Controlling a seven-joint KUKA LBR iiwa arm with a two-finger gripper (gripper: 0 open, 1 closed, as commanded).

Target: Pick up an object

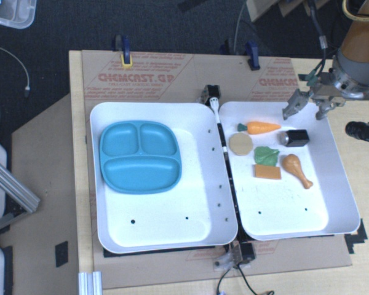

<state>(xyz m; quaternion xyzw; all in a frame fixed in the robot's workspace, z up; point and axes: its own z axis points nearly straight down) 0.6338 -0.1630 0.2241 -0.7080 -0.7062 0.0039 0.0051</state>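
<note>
a robotics lab: clamped cardboard-topped bench (pixel 172 72), two white bins (pixel 111 226), loose cables (pixel 240 23), robot arm (pixel 357 60)

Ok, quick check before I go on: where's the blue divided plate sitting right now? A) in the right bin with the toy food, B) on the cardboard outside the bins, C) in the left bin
C: the blue divided plate lies inside the left bin, while the carrot and drumstick lie in the right bin.
</note>
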